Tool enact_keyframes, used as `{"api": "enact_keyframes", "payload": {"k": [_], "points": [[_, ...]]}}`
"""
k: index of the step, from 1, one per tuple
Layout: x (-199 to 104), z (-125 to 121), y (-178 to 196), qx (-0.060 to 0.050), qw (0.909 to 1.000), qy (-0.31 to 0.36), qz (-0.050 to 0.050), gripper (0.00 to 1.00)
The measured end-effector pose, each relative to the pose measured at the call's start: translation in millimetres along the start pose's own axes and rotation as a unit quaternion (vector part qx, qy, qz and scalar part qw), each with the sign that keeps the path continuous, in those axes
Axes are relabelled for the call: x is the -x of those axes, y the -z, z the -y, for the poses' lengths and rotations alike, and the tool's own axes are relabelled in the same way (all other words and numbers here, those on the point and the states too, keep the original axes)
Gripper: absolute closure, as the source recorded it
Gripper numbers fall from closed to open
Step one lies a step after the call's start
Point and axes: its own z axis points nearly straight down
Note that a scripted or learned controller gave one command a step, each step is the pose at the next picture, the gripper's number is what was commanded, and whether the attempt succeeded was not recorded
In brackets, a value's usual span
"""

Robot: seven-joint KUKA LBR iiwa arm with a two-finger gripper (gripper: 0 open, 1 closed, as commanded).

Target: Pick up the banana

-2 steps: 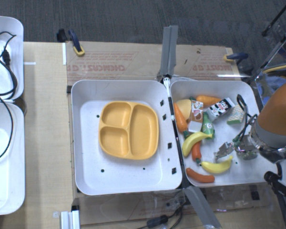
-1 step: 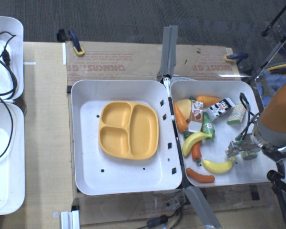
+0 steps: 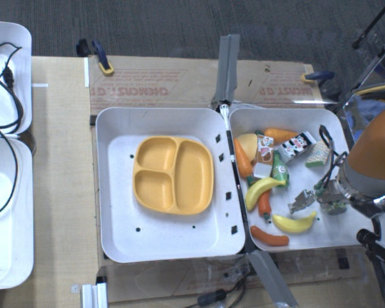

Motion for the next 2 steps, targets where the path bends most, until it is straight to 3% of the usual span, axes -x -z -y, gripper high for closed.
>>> {"api": "enact_keyframes", "payload": {"k": [1,2], "points": [[-17.9,-71.0,-4.1,0.002,0.9994,0.033,0.010,0.00],[-42.6,-131.2,-9.2,-0.003,0.9692,0.246,0.009,0.00]]}}
